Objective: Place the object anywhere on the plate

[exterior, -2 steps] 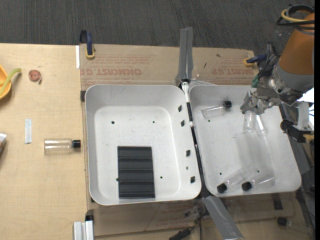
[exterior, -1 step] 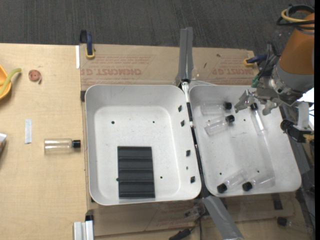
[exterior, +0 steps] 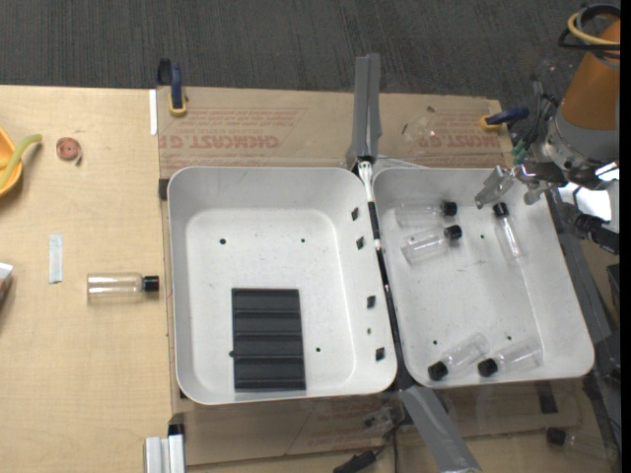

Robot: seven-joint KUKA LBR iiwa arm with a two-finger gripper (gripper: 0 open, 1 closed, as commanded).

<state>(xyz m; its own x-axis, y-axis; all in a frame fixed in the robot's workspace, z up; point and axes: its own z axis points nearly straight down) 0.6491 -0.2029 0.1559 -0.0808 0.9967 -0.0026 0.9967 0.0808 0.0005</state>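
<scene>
**Gripper at right bin's far-right corner, vial just below it**

Gripper (exterior: 508, 187) sits over the right bin's (exterior: 552, 363) far-right corner; can't tell its state at this resolution. A clear vial with a black cap (exterior: 507, 233) lies in the bin just beneath it, cap toward the gripper; contact unclear. Two more vials (exterior: 426, 227) lie to its left, two others (exterior: 483, 358) near the front edge. Black ridged plate (exterior: 266, 340) sits in the left bin (exterior: 197, 264), well apart.

One fixed overhead camera, slanted down, both white bins (exterior: 187, 264) in frame.
</scene>
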